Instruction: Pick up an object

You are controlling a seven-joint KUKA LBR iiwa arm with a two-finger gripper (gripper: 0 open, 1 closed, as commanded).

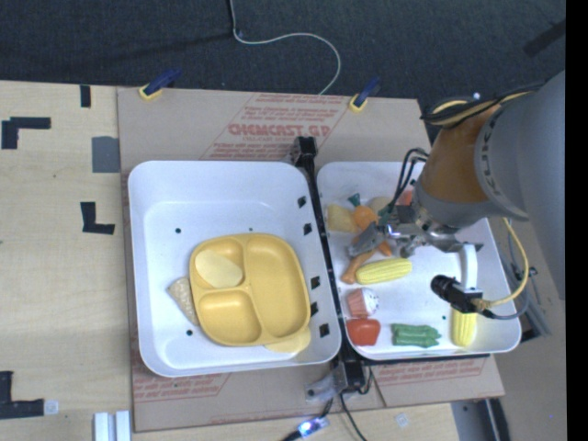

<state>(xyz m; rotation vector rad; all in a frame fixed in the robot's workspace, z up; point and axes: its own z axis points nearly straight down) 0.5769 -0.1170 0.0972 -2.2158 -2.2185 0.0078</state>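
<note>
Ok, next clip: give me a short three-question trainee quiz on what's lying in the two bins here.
1. True or false: the yellow divided tray lies in the left bin.
2. Which item lies nearest the gripper?
A. the green pepper
B. the corn cob in the middle of the right bin
C. the red tomato
3. Fill in: the second corn cob lies near the right bin's front-____ corner as the camera sees it.

Key
1. True.
2. B; that cob lies just below the gripper in the view, while the pepper and tomato lie along the front wall.
3. Right.
</note>
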